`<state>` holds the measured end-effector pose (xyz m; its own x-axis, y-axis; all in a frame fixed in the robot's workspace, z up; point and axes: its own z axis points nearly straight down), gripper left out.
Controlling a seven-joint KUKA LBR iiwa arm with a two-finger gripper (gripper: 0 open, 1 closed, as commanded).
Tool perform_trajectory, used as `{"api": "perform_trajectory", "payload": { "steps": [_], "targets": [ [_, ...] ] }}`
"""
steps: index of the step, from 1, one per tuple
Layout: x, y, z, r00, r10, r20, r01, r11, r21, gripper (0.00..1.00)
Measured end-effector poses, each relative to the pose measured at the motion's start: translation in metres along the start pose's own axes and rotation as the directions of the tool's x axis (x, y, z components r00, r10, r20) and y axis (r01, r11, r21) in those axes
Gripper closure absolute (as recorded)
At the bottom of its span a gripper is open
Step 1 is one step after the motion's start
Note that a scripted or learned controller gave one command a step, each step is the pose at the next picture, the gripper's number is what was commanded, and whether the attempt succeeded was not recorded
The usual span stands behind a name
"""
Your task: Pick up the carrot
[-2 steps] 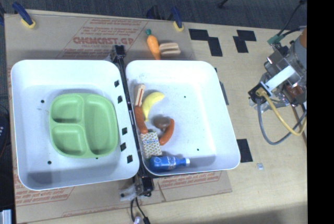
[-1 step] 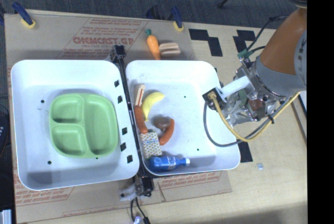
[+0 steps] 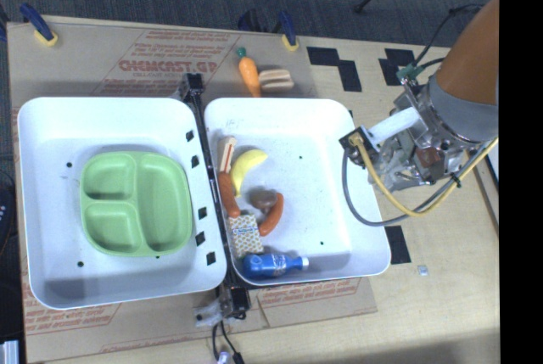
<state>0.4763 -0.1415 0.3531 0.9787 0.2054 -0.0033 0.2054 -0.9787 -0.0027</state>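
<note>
We take the right bin [image 3: 339, 112] as our landmark. To its left sits the left bin [image 3: 34, 184], holding a green divided plate [image 3: 136, 203]. Inside the right bin, along its left side, we see a banana [image 3: 245, 166], a sausage [image 3: 270, 213], a small packet [image 3: 243, 234] and a blue bottle [image 3: 271, 264]. The carrot [image 3: 248, 74] lies outside the right bin, on the cardboard just above its top rim, beside a small bun [image 3: 276, 81]. The gripper [image 3: 407, 163] hangs off the right bin's right edge, well apart from the carrot, below and far right of it; we cannot tell how far open it is.
</note>
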Motion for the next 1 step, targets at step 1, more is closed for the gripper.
{"api": "perform_trajectory", "payload": {
  "steps": [1],
  "targets": [
    [0.0000, 0.0000, 0.0000, 1.000, 0.000, 0.000, 0.000, 1.000, 0.000, 0.00]
  ]
}}
